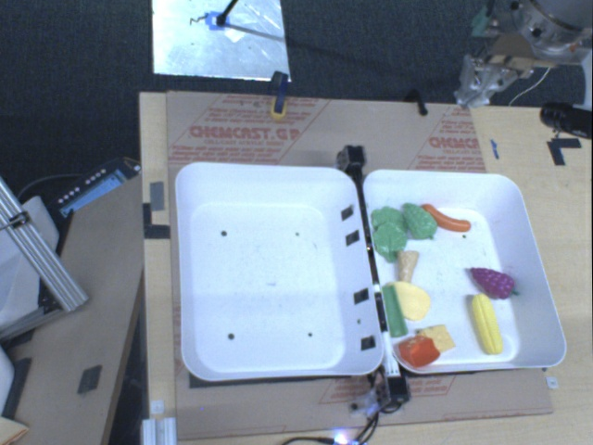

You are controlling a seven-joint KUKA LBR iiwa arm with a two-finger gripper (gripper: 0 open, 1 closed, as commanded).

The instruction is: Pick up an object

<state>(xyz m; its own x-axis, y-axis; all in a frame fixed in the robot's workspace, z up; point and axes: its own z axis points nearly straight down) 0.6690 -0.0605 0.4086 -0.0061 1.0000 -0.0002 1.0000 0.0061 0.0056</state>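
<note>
The right bin (514,202) holds several toy foods: two green leafy pieces (400,227), an orange sausage (447,218), a purple grape bunch (492,283), a yellow corn cob (486,324), a green stick (395,310), a yellow slice (413,300), a cream cone (407,266) and a red and orange piece (422,349). My gripper (478,84) hangs high at the top right, beyond the far edge of the right bin, well away from every item. Nothing shows between its fingers.
The left bin (269,267) sits beside the right one, joined by a black divider with clips (361,248). A shiny metal sheet (220,24) lies at the back. A yellow clamp (278,109) stands at the bench's far edge. Aluminium rails (37,258) lie at left.
</note>
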